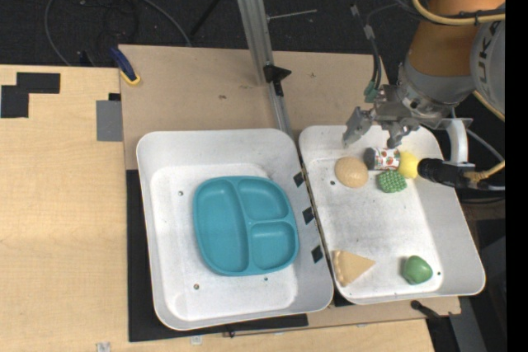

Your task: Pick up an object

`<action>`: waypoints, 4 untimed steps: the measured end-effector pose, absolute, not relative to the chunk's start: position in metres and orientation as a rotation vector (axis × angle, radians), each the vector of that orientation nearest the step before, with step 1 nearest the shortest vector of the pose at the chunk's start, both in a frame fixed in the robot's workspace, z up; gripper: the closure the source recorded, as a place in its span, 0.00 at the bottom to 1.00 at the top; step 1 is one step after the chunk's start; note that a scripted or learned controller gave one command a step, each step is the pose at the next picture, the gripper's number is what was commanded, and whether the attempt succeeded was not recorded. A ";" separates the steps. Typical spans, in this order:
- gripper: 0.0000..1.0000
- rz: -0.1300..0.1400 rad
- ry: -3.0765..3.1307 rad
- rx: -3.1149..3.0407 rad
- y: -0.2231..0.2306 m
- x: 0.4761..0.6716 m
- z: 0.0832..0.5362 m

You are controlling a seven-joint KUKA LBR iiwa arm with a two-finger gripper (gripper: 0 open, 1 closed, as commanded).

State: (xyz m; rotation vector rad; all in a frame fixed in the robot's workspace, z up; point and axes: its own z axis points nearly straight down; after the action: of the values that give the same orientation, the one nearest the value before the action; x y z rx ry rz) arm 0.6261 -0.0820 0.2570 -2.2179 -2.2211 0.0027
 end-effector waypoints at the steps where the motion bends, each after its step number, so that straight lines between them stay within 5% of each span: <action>1: 0.00 0.008 -2.218 -2.216 -0.077 0.616 0.204; 3: 0.00 0.006 -2.218 -2.219 -0.093 0.622 0.097; 4: 1.00 0.006 -2.213 -2.224 -0.094 0.622 0.108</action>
State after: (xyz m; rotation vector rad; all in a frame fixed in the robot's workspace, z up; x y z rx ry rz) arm 0.6217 -0.0941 0.1083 -2.2236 -2.2128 0.0065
